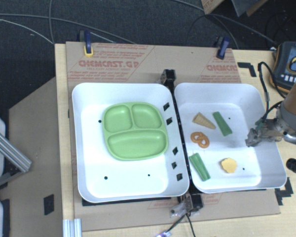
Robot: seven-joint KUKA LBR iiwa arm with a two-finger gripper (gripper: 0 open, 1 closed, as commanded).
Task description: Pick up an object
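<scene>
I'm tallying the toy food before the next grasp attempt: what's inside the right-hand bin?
Inside the right bin lie five pieces: a tan wedge, a dark green stick, an orange pretzel, a second green stick and a yellow chunk. The gripper covers part of the floor near the right wall.

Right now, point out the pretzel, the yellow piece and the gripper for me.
pretzel (201, 139): camera view, where its loops meet.
yellow piece (229, 165): camera view, middle of its top face.
gripper (249, 139): camera view, its tip over the right bin.

Even overhead light, moderately bright. White bins (89, 147) near clipping, mild glare on the green tray (135, 131). Soft short shadows under the bin rims. Dark floor underexposed. Slight overall softness, low resolution, small items lack detail.
</scene>
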